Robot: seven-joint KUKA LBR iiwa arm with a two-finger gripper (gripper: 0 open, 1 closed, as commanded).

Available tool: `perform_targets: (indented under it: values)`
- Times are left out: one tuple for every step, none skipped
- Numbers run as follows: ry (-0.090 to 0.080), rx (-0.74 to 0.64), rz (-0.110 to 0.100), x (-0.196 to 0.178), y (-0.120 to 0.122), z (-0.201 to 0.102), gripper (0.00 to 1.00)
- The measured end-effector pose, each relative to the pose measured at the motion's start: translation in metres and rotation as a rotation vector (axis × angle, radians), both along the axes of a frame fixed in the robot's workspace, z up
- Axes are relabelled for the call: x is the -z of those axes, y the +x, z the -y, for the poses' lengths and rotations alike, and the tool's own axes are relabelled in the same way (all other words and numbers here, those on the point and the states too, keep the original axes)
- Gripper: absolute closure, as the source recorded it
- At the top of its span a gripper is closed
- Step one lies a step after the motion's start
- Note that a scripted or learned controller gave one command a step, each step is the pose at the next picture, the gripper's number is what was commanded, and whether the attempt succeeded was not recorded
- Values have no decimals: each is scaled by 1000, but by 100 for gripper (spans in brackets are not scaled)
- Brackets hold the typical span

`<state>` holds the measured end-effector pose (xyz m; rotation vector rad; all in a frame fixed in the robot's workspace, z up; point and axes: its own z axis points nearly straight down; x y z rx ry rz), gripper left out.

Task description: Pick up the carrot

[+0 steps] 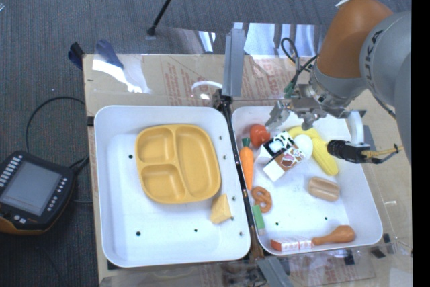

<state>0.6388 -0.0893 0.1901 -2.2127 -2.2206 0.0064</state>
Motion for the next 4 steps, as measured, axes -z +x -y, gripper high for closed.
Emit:
perform_targets:
  values:
    - [-4,-37,24,81,-41,-3,0]
    - [-2,175,3,16,-69,-5,0]
    - [-5,-112,12,93,-27,-3,0]
    - [1,-242,7,3,-99,-76,0]
